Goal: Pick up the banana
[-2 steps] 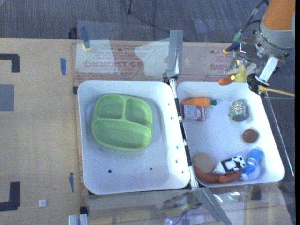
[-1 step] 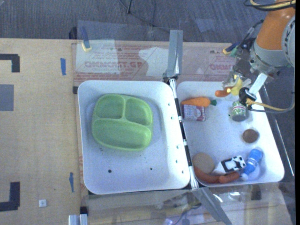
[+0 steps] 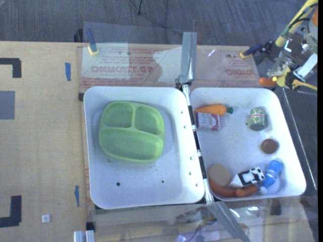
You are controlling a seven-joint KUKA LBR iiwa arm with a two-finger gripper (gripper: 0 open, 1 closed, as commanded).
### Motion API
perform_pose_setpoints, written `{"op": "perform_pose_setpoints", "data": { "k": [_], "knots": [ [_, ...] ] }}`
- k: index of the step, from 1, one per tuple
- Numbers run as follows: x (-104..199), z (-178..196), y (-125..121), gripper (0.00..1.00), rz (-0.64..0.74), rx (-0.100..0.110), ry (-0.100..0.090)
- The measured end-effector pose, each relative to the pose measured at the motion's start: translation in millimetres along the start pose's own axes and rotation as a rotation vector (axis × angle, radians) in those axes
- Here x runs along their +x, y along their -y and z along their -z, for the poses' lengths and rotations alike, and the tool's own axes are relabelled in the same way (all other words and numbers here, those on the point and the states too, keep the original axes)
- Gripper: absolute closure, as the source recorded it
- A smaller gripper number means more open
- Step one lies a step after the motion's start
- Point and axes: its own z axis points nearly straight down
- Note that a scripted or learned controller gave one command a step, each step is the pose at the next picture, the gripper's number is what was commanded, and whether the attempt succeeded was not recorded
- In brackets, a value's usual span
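Where two white bins [image 3: 96, 185] sit on the bench [image 3: 40, 135], pincer [image 3: 295, 72] state unclear.

Arm [image 3: 303, 44] cut off by right edge; hot dog [image 3: 233, 190] partly hidden under cow toy [image 3: 251, 176].

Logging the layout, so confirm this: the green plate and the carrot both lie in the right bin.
Wrong about the plate. The camera view shows the green plate in the left bin. The carrot does lie in the right bin.
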Motion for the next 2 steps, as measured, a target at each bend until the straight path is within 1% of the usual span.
{"op": "perform_pose_setpoints", "data": {
  "k": [1, 2],
  "knots": [
    [57.4, -50.7, 40.3, 1.0, -0.119, 0.005, 0.001],
    [37.2, -11.1, 31.8, 1.0, -0.543, 0.002, 0.001]
  ]
}}
